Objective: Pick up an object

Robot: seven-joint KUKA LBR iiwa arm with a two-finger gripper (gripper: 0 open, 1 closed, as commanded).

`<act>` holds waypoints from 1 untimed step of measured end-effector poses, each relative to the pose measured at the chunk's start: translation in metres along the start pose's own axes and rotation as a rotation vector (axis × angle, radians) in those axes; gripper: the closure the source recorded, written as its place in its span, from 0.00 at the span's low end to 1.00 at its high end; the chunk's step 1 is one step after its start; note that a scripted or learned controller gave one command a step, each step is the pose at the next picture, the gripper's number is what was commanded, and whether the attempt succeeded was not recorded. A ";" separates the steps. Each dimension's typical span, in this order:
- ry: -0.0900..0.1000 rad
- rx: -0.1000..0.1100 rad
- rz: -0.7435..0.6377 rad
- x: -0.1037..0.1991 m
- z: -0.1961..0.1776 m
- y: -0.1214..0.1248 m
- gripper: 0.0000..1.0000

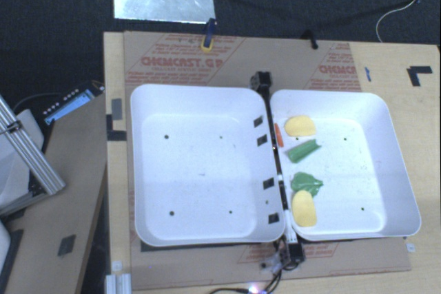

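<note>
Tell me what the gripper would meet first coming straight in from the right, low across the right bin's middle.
Likely the right bin's outer wall; cleared, next comes the green strip, though height is unclear.

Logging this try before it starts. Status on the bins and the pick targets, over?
Four small items in right bin, near the divider: yellow piece, green strip, green leaf, second yellow piece. All lying apart, nothing covering them.
</note>
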State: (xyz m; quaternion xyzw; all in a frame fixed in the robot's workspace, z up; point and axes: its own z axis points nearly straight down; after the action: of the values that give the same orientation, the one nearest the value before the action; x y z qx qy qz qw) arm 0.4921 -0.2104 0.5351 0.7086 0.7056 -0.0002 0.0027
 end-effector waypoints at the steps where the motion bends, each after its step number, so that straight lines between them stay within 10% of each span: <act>1: 0.009 0.016 -0.007 0.044 0.223 -0.008 1.00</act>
State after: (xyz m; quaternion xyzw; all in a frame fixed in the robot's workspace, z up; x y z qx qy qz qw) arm 0.4854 -0.1672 0.3118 0.7061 0.7081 -0.0027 -0.0063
